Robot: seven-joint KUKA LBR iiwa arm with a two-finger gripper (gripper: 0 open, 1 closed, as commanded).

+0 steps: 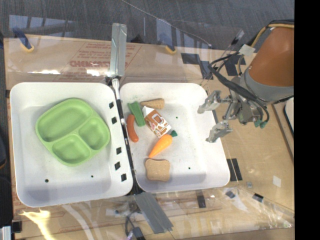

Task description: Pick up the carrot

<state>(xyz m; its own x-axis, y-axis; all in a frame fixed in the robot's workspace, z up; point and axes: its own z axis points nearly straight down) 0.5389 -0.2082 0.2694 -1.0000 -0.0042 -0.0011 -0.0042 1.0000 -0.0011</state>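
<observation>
Carrot [161, 145] lay mid right bin [200, 170], tip toward a toast slice [157, 169], w/ small carton [156, 123] just above. We saw the gripper [214, 118] at the bin's right rim, fingers spread wide, gripping nothing.

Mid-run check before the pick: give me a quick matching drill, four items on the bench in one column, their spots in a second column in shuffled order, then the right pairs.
Things:
1. carrot
2. green divided plate
3. gripper
4. bread slice

Places:
A. in the left bin
B. over the right edge of the right bin, apart from the food
C. middle of the right bin, leafy end toward the small carton
D. near the front of the right bin, just below the carrot

Pairs: 1-C, 2-A, 3-B, 4-D
</observation>
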